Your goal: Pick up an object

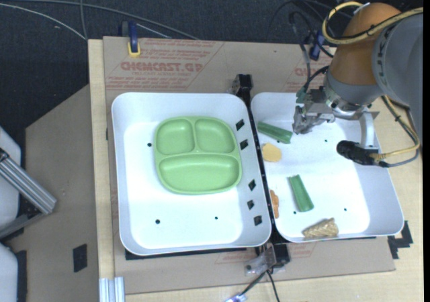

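Note:
The right bin holds a green stick near its upper left, a round yellow piece just below it, and a second green stick in the middle. A tan crumbly chunk lies at the front, and a thin orange piece rests against the left wall. My gripper hangs over the bin's upper part, just right of the upper green stick. Nothing shows between its fingers.
The left bin carries a green three-compartment plate. A black divider with clips runs between the bins. The arm's orange band and cables occupy the upper right. A blue clamp sits at the bench's back edge.

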You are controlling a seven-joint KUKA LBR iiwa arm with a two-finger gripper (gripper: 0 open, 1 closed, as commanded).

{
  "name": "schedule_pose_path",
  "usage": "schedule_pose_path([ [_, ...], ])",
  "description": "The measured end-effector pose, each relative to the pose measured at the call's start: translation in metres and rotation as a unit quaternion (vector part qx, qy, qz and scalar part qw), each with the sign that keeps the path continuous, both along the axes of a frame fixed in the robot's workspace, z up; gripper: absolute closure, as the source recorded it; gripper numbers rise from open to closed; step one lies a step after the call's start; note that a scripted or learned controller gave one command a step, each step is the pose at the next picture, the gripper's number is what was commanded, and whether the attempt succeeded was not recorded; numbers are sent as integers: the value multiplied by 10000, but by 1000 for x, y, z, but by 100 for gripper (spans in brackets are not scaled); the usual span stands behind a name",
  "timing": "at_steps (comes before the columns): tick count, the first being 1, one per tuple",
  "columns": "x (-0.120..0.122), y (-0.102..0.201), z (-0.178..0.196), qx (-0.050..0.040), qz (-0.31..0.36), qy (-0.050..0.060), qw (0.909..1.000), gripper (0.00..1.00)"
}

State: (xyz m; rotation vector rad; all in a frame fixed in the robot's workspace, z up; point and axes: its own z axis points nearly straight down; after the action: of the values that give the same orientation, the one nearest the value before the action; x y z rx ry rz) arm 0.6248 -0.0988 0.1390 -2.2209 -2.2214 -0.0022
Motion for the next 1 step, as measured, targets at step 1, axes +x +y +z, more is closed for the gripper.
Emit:
schedule_pose_path([
  [1,3,10,50,-7,10,-30,10000,100],
])
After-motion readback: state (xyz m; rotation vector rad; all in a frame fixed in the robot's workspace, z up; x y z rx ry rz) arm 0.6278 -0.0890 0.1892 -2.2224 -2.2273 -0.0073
